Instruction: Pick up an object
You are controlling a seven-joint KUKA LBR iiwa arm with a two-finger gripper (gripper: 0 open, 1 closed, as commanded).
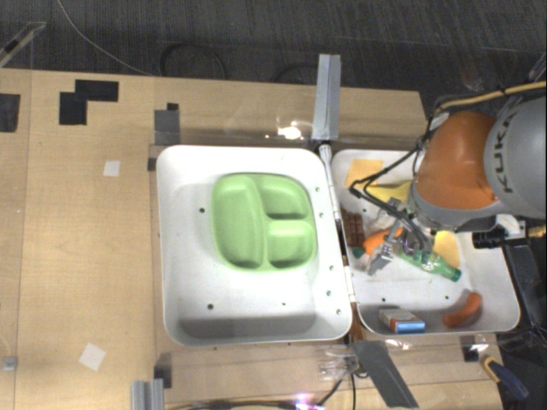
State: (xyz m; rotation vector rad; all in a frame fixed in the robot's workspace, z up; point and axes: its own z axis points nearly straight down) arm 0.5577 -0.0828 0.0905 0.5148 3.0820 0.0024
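The right bin (504,301) holds a jumble of small objects. A green bottle (434,265) lies at its middle, an orange piece (374,243) to its left, a yellow item (366,172) at the back, a brown sausage-shaped thing (461,309) and a small blue and orange box (403,322) at the front. My gripper (386,253) hangs low over the middle of this bin, its silvery fingers pointing down-left beside the orange piece and the bottle. The arm's orange band (453,165) covers the bin's back right part.
The left bin (184,314) holds a light green compartment tray (261,220) lying in its middle. A grey metal post (326,96) stands behind the ridge between the bins. Wooden bench surface (77,254) stretches to the left.
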